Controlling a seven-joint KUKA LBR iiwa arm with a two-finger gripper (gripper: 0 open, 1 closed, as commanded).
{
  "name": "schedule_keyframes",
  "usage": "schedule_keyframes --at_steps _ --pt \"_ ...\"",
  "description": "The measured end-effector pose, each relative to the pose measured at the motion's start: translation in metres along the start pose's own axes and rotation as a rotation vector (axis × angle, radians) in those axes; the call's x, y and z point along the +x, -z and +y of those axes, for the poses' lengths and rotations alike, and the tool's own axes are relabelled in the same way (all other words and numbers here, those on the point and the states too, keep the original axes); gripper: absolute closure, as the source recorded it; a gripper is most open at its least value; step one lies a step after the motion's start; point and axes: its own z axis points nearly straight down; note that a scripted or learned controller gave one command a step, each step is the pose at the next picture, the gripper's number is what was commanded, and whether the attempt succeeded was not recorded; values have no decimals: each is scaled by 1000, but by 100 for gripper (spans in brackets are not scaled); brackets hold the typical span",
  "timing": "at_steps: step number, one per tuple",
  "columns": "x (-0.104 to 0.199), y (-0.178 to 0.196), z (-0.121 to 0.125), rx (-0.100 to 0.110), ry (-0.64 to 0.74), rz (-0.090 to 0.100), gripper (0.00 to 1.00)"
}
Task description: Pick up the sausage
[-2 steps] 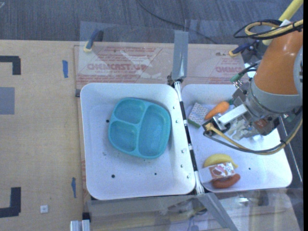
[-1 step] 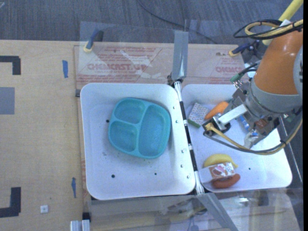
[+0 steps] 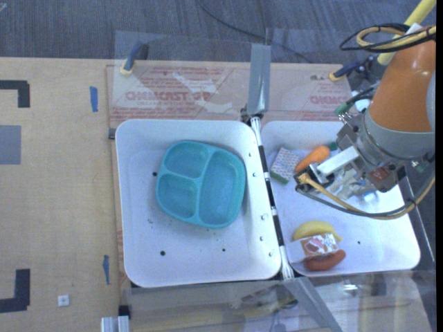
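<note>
The sausage (image 3: 325,261), reddish-brown and short, lies near the front edge of the right bin (image 3: 387,251). It touches a red and white wrapped item (image 3: 320,243) just behind it. My gripper (image 3: 357,184) hangs over the back half of the right bin, well behind the sausage and slightly to its right. The wrist and its fittings cover the gripper's tips, and nothing can be seen held there.
A yellow banana (image 3: 313,229) lies behind the wrapped item. An orange carrot (image 3: 313,158) and a checkered packet (image 3: 284,163) sit at the right bin's back left. The left bin (image 3: 138,247) holds a teal divided plate (image 3: 201,183).
</note>
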Motion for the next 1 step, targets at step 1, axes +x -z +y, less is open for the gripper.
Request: schedule_keyframes --at_steps 1 --pt "-10 -10 49 -4 639 3 100"
